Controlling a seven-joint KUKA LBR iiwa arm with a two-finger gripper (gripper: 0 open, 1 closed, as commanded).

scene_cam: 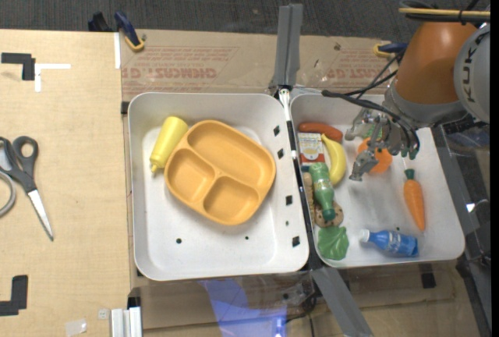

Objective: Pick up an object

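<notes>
My gripper (376, 157) hangs over the upper middle of the right bin (444, 250), its fingers closed around a small orange object (380, 161) that shows between them. To its left lie a yellow banana (337, 160), a green bottle (322, 189) and a red sausage (320, 129). An orange carrot (414, 203) lies to the gripper's lower right. A blue bottle (392, 242) rests near the bin's front wall, with a green piece (333, 243) at the front left corner.
The left bin (156, 250) holds an orange divided plate (221, 170) and a yellow bottle (168, 142). Scissors (27, 179) lie on the bench at far left. A grey divider post (287, 47) stands between the bins at the back.
</notes>
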